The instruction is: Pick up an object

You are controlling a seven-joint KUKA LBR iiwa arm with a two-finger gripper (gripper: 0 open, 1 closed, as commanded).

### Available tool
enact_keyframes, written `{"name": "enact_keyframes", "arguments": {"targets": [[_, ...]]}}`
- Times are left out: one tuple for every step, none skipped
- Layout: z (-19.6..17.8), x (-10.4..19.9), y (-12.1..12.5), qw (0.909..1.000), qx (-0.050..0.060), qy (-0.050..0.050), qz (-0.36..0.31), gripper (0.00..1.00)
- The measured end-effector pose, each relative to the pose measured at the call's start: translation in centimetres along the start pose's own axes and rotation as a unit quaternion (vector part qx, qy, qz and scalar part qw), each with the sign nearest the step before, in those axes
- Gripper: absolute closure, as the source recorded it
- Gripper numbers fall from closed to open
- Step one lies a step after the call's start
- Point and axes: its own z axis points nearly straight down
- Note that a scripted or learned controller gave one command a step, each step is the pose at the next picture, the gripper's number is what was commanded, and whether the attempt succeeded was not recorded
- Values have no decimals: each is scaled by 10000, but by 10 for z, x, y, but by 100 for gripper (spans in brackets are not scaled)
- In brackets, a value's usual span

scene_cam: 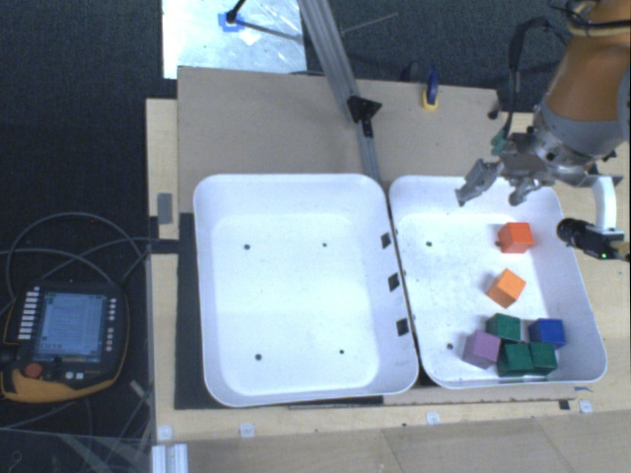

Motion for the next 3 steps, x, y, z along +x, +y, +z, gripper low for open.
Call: {"name": "enact_keyframes", "arguments": {"targets": [[0,0,0,10000,-2,1,3,0],[63,2,-1,10000,28,0,15,0],[124,-3,0,10000,30,-2,18,0]]}}
